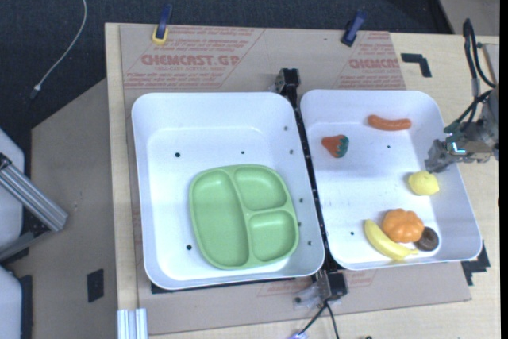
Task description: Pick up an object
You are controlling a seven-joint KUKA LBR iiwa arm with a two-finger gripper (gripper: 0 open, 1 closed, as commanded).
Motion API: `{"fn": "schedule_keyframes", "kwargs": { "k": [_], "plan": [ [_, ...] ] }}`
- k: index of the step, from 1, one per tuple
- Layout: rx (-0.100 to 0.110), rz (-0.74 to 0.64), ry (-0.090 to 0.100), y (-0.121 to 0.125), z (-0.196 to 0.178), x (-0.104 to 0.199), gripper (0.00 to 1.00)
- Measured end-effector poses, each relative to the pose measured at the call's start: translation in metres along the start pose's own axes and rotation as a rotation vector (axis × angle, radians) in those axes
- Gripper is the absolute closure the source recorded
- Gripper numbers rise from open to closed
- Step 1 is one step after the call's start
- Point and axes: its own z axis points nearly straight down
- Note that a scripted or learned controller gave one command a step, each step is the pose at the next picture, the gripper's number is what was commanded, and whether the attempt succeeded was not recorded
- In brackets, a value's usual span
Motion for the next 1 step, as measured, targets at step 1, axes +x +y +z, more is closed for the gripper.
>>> {"fn": "schedule_keyframes", "kwargs": {
  "k": [1],
  "plan": [
    [0.004,-0.005,0.004,0.0293,-0.0044,0.048,1.0]
  ]
}}
